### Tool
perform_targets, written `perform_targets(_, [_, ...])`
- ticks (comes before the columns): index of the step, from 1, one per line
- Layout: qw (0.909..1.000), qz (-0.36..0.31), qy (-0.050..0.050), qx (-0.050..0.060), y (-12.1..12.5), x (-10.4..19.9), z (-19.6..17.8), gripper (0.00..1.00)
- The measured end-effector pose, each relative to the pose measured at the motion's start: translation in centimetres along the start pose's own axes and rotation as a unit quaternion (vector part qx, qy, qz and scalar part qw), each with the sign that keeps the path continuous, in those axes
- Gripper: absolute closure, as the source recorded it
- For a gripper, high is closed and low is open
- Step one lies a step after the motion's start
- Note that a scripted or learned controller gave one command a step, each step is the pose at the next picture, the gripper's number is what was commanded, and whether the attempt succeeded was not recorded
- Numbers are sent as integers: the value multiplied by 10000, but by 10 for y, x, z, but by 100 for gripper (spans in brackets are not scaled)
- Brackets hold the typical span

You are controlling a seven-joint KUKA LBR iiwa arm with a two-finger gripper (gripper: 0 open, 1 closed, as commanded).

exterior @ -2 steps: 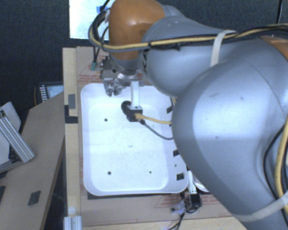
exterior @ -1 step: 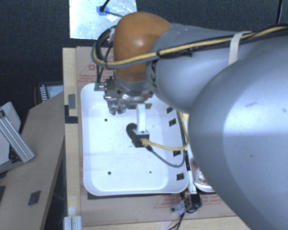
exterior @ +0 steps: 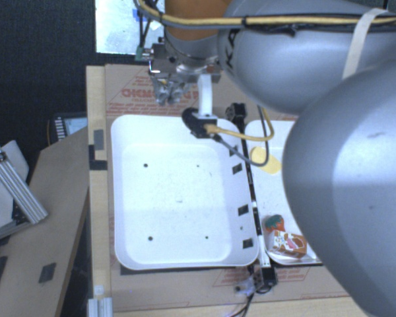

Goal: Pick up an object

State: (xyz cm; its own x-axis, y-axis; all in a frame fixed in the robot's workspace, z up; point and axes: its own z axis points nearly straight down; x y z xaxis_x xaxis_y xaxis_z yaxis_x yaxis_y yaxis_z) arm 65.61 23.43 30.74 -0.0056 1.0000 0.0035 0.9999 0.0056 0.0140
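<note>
The left bin (exterior: 178,197) and right bin (exterior: 272,193) sit on brown cardboard (exterior: 129,94) with red print, in a dark room with an aluminium rail (exterior: 13,183) at the left. An orange-and-white packet (exterior: 287,243) lies in the right bin's near left corner, and a yellow piece (exterior: 269,162) lies farther back. The gripper (exterior: 171,96) hangs over the cardboard just beyond the left bin's far rim; I cannot tell how open it is.

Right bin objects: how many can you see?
2. A yellow piece lies toward the far end of the right bin; an orange-and-white packet sits at its near edge. The arm covers most of it, so more may be hidden.
</note>
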Motion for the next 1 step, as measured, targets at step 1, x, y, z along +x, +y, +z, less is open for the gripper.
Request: perform_targets(1, [10000,-7,-15,72,-43,0,2,100])
